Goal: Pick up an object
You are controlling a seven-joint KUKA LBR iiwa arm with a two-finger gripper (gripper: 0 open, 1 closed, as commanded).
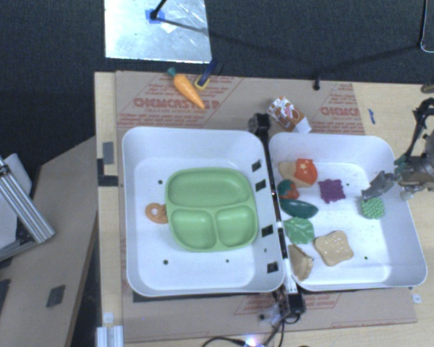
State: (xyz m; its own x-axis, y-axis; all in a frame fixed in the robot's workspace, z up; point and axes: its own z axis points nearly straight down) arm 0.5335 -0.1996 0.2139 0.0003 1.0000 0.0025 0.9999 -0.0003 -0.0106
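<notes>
Nearest me, at the bench's front edge, a knot of cables (286, 309) sits where the two bins meet. Just behind it in the right bin (405, 262) a tan shell (301, 260) lies beside a toast slice (333, 248), with a green leaf (299, 229) and a dark green pod (299, 209) stacked up along the divider. Farther back come a small red-and-green piece (287, 190), an orange-red tomato (305, 170) and a purple toy (332, 190). Over at that bin's right wall a green dotted ball (373, 207) rests on the floor, and the gripper (376, 186) hangs just above and beside it, reaching in from the right; from where I stand I cannot tell whether its jaws are spread or pressed together, and nothing shows between them. Across the divider, the left bin (141, 266) carries a green divided plate (209, 208) in its middle, and a small orange ring (157, 212) lies just off the plate's left edge. Beyond the bins, on the cardboard (333, 107), a carrot (187, 89) lies near a blue-and-yellow clip (205, 76), and a small printed carton (287, 113) stands by the right bin's back corner. A silver sheet (157, 19) lies on the dark floor behind.
</notes>
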